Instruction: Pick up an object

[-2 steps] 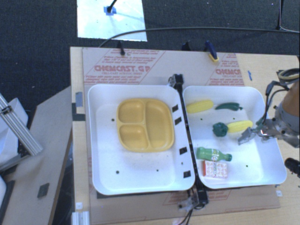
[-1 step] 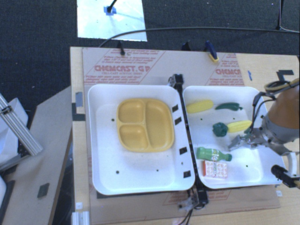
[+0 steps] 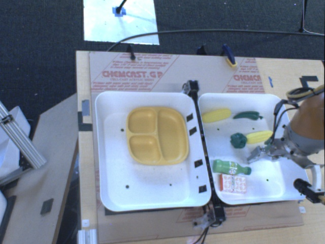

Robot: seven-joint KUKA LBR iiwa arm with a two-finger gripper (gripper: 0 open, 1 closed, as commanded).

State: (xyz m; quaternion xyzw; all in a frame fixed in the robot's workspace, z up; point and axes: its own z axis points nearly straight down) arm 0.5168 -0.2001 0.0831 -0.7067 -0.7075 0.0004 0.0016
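Several items lie in the right bin (image 3: pixel 274 187): a yellow corn-like piece (image 3: pixel 217 116), a dark green pepper (image 3: pixel 248 115), a green broccoli-like piece (image 3: pixel 237 140) touching a second yellow piece (image 3: pixel 259 136), a green bottle (image 3: pixel 231 167) on its side, and a red and white carton (image 3: pixel 233 183). My gripper (image 3: pixel 255 155) hangs low over the right half of this bin. Its tip is just right of the bottle's cap end and just below the yellow piece. Nothing is visibly held.
The left bin (image 3: pixel 114 187) holds a yellow divided plate (image 3: pixel 156 135). A black divider with clips (image 3: pixel 199 146) runs between the bins. The arm's orange band (image 3: pixel 309 120) and wrist cover the right bin's right side. A metal rail (image 3: pixel 20 141) lies off the bench's left.
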